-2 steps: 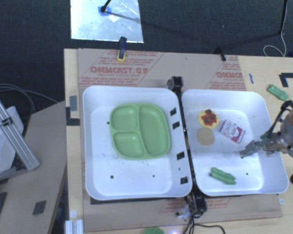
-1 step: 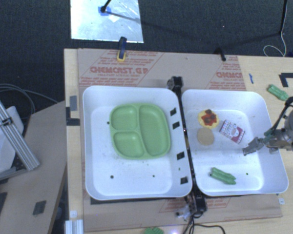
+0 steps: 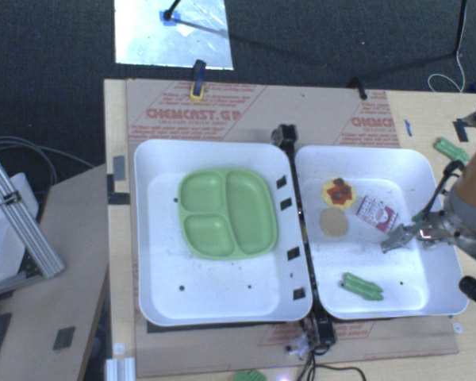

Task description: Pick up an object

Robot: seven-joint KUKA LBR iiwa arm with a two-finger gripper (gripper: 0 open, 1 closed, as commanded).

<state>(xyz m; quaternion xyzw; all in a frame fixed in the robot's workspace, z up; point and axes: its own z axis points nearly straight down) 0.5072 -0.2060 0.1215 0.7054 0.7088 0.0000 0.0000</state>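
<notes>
The right white bin holds a yellow and red toy food piece, a tan round disc, a red and white packet and a green pea pod. My gripper reaches in from the right, over the right bin's floor just right of and below the packet. Its fingers look spread, with nothing between them. The arm's grey wrist sits at the right edge of the view.
The left white bin holds a green three-compartment plate. Black clips line the divide between the two bins. A cardboard sheet lies under both bins. Cables and green bits lie at the bench's far right.
</notes>
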